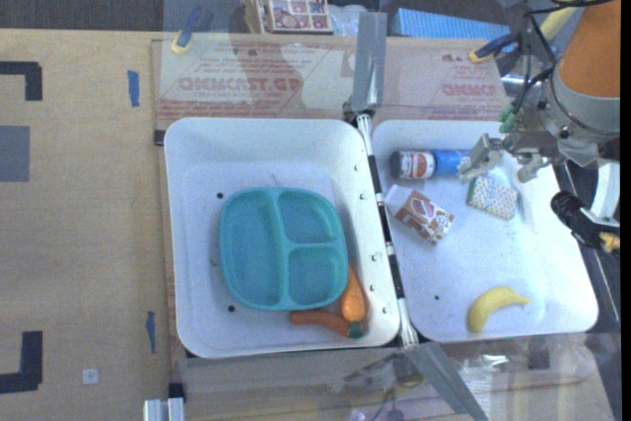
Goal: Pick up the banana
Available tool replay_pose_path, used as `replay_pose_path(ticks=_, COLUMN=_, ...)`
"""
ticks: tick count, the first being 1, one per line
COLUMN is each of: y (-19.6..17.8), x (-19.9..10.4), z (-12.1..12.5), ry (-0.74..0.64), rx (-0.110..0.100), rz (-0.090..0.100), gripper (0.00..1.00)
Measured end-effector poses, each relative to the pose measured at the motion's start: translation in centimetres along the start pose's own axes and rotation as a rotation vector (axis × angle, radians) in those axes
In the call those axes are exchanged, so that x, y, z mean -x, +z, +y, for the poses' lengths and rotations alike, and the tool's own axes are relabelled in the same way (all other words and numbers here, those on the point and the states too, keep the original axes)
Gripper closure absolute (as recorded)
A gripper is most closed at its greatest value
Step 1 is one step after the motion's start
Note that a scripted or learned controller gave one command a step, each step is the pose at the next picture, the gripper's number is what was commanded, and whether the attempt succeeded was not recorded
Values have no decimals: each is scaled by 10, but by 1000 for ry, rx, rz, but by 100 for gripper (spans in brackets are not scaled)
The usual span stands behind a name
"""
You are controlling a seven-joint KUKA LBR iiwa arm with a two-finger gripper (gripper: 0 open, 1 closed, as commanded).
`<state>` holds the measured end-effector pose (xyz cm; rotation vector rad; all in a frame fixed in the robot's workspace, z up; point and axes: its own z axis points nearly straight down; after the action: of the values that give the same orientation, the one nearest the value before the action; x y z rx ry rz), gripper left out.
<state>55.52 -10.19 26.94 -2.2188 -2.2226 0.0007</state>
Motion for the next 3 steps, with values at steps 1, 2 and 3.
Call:
replay_pose_path(ticks=1, y=86, x=5, z=-36, ry=-358, rx=0, rz=0, gripper=0)
replay_pose_path(ticks=2, y=136, x=65, z=-76, ry=-393, rx=2, rz=-1, gripper=0)
replay_pose_path(ticks=3, y=126, x=66, z=-75, ry=-389, rx=6, rz=-3, gripper=100)
